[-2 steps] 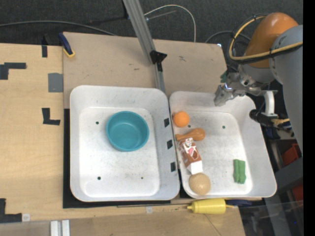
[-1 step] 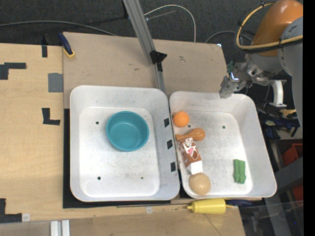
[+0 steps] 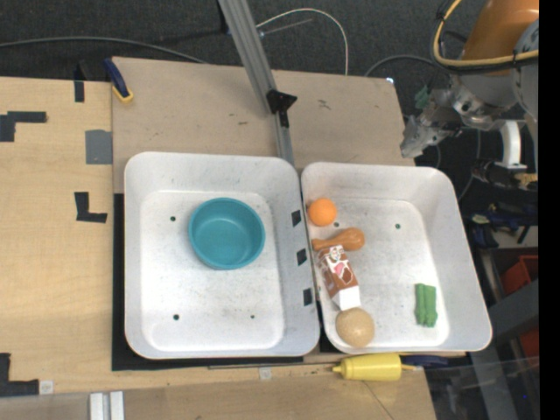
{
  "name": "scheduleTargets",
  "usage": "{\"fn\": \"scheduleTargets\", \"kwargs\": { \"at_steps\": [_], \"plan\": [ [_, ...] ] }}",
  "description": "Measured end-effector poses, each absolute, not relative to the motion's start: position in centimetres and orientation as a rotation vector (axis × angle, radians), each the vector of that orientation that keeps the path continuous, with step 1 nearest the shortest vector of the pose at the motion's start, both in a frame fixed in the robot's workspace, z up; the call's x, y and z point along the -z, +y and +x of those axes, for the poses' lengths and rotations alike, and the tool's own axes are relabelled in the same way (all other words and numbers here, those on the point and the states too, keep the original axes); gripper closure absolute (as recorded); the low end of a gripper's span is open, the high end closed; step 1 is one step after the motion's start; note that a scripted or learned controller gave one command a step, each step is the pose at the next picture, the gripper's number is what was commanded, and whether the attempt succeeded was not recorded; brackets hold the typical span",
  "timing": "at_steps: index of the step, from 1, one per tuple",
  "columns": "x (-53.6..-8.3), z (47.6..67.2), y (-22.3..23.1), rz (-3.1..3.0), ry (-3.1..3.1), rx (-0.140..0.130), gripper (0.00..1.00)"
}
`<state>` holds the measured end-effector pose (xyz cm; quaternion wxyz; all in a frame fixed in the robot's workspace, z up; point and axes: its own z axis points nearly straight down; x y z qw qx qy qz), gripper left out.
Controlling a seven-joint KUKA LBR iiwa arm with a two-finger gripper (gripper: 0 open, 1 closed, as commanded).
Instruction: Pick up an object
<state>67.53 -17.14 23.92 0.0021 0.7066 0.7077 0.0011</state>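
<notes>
The right bin [image 3: 442,234] holds an orange ball [image 3: 322,212], an orange-brown drumstick-shaped piece [image 3: 341,239], a brown and white carton [image 3: 339,278], a tan round ball [image 3: 354,327] and a green piece [image 3: 425,304]. In the left bin [image 3: 157,322] sits a teal bowl [image 3: 227,233]. My gripper [image 3: 418,136] hangs beyond the right bin's far right corner, well above the bench and apart from every object. Nothing is seen in its grasp.
A yellow bottle [image 3: 372,367] lies on the bench just in front of the right bin. A grey metal pole [image 3: 254,51] slants down to the bins' shared far edge. Cables [image 3: 306,20] run behind the bench.
</notes>
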Motion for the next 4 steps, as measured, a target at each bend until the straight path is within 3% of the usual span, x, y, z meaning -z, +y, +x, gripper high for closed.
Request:
{"fn": "scheduleTargets", "kwargs": {
  "at_steps": [4],
  "plan": [
    [-23.1, 62.9, 4.4, 2.217, 2.23, 0.004, 1.0]
  ]
}}
